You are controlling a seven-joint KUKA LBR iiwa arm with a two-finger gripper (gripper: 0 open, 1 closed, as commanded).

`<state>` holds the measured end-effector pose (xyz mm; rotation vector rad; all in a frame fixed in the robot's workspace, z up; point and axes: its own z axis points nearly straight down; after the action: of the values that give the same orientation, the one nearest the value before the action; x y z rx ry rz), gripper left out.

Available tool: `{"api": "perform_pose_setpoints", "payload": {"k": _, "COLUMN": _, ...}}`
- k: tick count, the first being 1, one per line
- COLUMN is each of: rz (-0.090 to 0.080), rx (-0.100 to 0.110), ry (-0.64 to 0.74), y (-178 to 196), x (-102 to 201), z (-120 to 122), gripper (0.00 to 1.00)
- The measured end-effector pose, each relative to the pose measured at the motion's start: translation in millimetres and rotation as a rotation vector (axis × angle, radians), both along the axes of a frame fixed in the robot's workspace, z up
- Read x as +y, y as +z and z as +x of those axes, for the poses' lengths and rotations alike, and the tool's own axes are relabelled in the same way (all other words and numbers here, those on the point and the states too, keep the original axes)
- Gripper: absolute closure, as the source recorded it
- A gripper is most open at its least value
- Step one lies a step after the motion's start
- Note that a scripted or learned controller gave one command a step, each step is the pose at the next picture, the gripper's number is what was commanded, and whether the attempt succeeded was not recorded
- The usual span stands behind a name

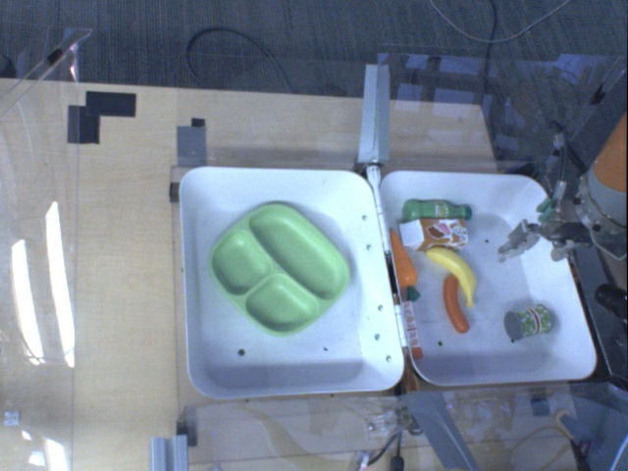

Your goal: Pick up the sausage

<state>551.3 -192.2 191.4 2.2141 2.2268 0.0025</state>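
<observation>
The sausage (455, 304) is a short orange-red link lying lengthwise in the right bin (491, 361), just below and left of a yellow banana (456, 270). My gripper (538, 238) hovers at the right side of that bin, up and to the right of the sausage and well apart from it. Nothing sits between its fingers, which stand spread.
The right bin also holds a green bottle (437, 210), a small orange-and-white carton (440, 233), a carrot (404, 265) along the left wall and a small green-labelled can (530, 322). A green divided plate (282, 267) lies in the left bin (206, 351).
</observation>
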Motion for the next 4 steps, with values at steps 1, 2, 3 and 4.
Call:
{"api": "perform_pose_setpoints", "payload": {"k": 1, "rz": 0.001, "rx": -0.006, "ry": -0.355, "y": -103, "x": 58, "z": -28, "gripper": 0.0}}
{"api": "perform_pose_setpoints", "payload": {"k": 2, "rz": 0.003, "rx": -0.013, "ry": -0.578, "y": -102, "x": 107, "z": -60, "gripper": 0.0}}
{"api": "perform_pose_setpoints", "payload": {"k": 3, "rz": -0.009, "rx": -0.023, "ry": -0.144, "y": -99, "x": 100, "z": -59, "gripper": 0.0}}
{"api": "perform_pose_setpoints", "payload": {"k": 4, "rz": -0.007, "rx": -0.016, "ry": -0.205, "y": -100, "x": 103, "z": -45, "gripper": 0.0}}
